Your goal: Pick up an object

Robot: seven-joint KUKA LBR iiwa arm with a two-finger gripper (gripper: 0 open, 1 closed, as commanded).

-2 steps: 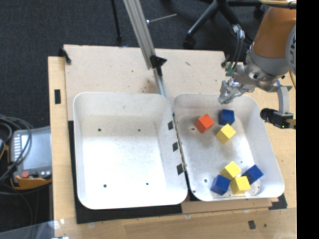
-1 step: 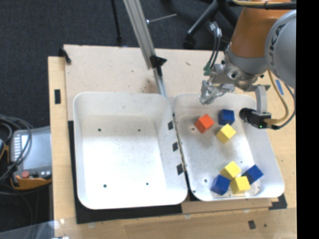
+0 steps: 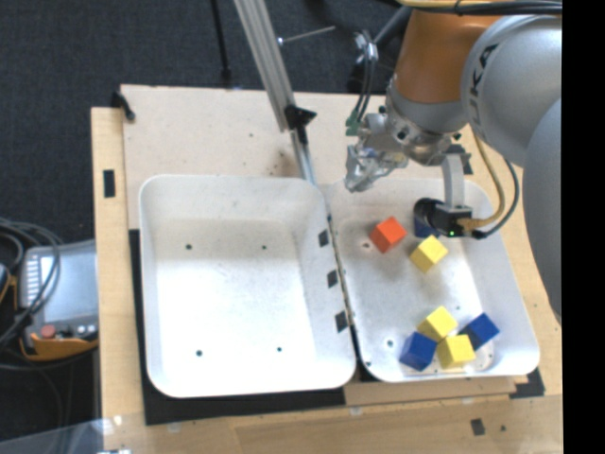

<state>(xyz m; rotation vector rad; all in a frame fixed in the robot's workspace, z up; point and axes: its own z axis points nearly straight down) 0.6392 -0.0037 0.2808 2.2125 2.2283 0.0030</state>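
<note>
My gripper [image 3: 360,177] hangs over the far left corner of the right bin [image 3: 510,296], and I see nothing between its fingers. An orange cube [image 3: 387,234] lies just below and to the right of it, apart from it. A yellow cube [image 3: 428,253] sits beside the orange one. Near the bin's front edge lie two yellow cubes [image 3: 439,323] [image 3: 456,350] and two blue cubes [image 3: 418,350] [image 3: 482,329], packed close together. Another dark blue piece [image 3: 423,223] shows partly behind a black cable part.
The left bin [image 3: 170,206] lies beside the right one, with a ridge between them. A slanted metal post [image 3: 269,64] rises behind the bins. The big arm body covers the upper right. A control pendant [image 3: 52,301] sits off the bench at the left.
</note>
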